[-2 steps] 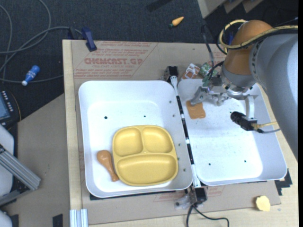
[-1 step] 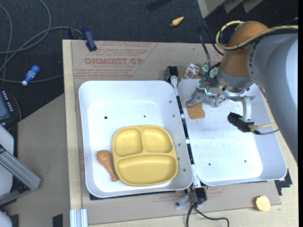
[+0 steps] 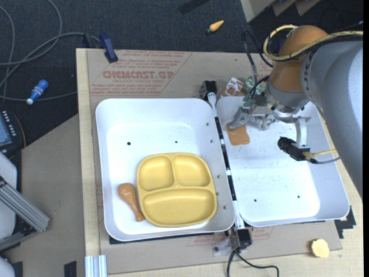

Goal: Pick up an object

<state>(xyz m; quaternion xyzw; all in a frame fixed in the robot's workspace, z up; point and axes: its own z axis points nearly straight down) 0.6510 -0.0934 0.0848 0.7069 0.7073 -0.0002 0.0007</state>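
Note:
A flat tan piece (image 3: 238, 135), like a slice of toast, lies in the right bin (image 3: 277, 195) near its upper left corner, close to the divider. My gripper (image 3: 252, 120) hangs low over that corner, just above and to the right of the tan piece, at or near its top edge; contact cannot be judged. The grey arm with its orange band (image 3: 300, 45) covers the bin's upper right. In the left bin (image 3: 115, 126) sit a yellow divided plate (image 3: 176, 188) and an orange spoon-like toy (image 3: 130, 198) against the plate's left side.
A small coloured item (image 3: 233, 87) and a black clip (image 3: 209, 89) lie on the board just beyond the bins. A black cable plug (image 3: 291, 148) hangs over the right bin. A yellow lump (image 3: 319, 247) rests outside the front right corner.

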